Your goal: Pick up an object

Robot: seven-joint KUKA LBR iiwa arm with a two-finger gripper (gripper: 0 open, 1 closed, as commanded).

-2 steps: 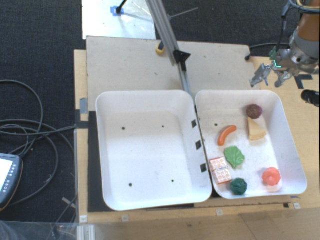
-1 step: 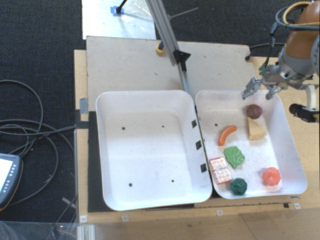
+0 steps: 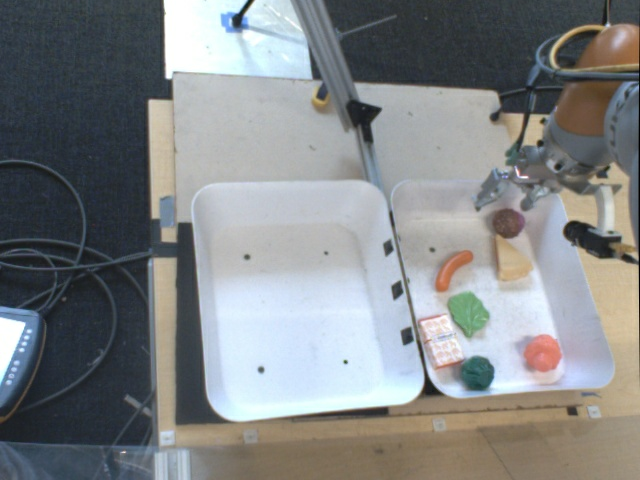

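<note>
Lying nearest, along the near wall of the right bin (image 3: pixel 590 343): one dark green ball (image 3: pixel 477 372), and to its right one red-orange fruit (image 3: pixel 542 353) in the near right corner. Just beyond the ball, hard against the left wall: one small red-and-white box (image 3: pixel 440 340). Touching the box's far right corner, or very nearly: one green leaf (image 3: pixel 468 313). Scattered loosely rather than set out, probably tipped in so that each piece leaves room for a grab.

Farther on, about mid-bin: one orange sausage (image 3: pixel 453 269), slanted, apart from its neighbours; to its right one pale cheese wedge (image 3: pixel 513 258). Touching the wedge's far edge: one dark purple ball (image 3: pixel 508 222).

Hanging just over and beyond that purple ball: the gripper (image 3: pixel 510 198), jaws apart, nothing between them. Reaching in from the right and seemingly poised to come down on the purple ball, the likeliest thing to pick; not yet grasped. Awkward, perhaps, with the wedge pressed so close on the near side.

Seven pieces in all, one of each kind, all in the right bin. Alongside, to the left: the left bin (image 3: pixel 215 268), making two bins.
</note>
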